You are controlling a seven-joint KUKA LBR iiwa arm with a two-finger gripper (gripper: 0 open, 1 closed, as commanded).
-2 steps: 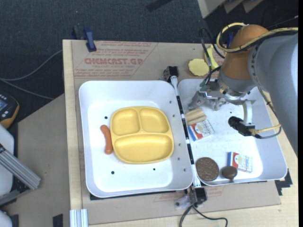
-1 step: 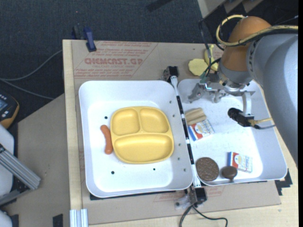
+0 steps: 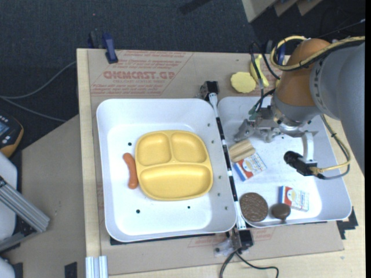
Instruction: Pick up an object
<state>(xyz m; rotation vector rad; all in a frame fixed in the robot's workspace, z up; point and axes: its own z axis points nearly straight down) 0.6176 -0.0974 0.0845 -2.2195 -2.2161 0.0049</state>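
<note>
we see the grey arm (image 3: 342, 80) reaching in from the right, its orange band (image 3: 298, 68) above the wrist, with the jaws hanging low over the upper left part of the right bin (image 3: 272, 178). the metal at the tip is small and cluttered from this angle, so we cannot tell how far the jaws are open, and we see nothing held between them. just below and to the left of the jaws a tan block (image 3: 242, 150) lies tilted on the bin floor, close to the bin's left wall. touching its lower edge is a red, white and blue packet (image 3: 249, 167), lying flat. towards the front of the same bin a brown round disc (image 3: 254, 206) sits in the left corner, a smaller brown lump (image 3: 280, 211) lies just beside it on the right, and a small printed box (image 3: 294, 198) lies next to that. the left bin (image 3: 116, 126) holds a yellow divided plate (image 3: 173, 164) near its middle, with an orange sausage (image 3: 131, 170) lying along the plate's left side. outside the bins, a yellow lump (image 3: 243, 82) rests on the bench (image 3: 139, 74) behind the right bin, and a blue clamp (image 3: 109, 47) grips the bench's far edge.
</note>
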